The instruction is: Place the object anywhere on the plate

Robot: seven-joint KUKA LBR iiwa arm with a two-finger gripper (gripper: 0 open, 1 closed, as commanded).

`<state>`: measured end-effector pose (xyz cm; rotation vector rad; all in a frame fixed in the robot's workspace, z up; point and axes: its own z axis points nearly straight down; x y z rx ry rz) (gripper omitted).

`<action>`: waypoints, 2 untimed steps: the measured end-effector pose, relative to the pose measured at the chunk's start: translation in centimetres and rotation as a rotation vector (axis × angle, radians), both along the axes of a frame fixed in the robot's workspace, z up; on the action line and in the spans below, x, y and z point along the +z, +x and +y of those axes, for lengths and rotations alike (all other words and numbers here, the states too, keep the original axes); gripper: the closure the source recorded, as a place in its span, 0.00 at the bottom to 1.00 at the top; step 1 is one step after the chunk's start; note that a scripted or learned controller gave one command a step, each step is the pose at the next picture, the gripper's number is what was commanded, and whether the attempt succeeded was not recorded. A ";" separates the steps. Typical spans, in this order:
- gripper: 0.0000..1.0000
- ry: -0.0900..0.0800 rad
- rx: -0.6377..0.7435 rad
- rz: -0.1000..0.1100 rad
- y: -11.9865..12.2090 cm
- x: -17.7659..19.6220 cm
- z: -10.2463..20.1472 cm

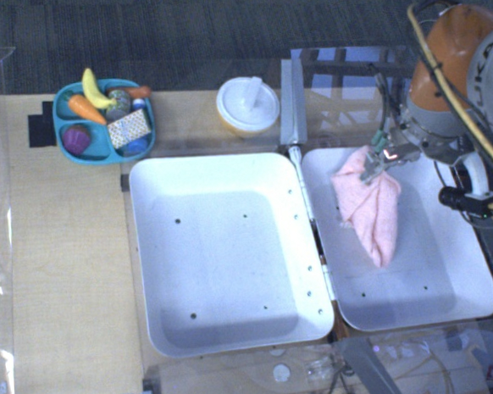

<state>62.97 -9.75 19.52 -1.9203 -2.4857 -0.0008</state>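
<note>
A pink cloth (375,211) hangs crumpled over the upper middle of the right bin (441,295), its top corner drawn up to a point. My gripper (376,163) reaches in from the right and is shut on that raised corner, so the cloth trails down and toward the front from the fingers. The blue sectioned plate (99,159) sits on the bench at the far left, beyond the left bin (226,261). It carries toy food: a banana, a carrot, a purple piece and a speckled block.
A white round bowl with a yellow rim (248,104) stands behind the left bin, near the divider between the bins. The arm's orange band and grey wrist (453,65) loom over the right bin's back right corner, with cables alongside.
</note>
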 end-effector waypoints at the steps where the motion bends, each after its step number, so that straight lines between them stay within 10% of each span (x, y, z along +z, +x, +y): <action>1: 1.00 0.000 0.006 0.001 0.2 2.6 0.2; 2: 1.00 -0.001 0.411 -0.001 1.6 1.6 5.2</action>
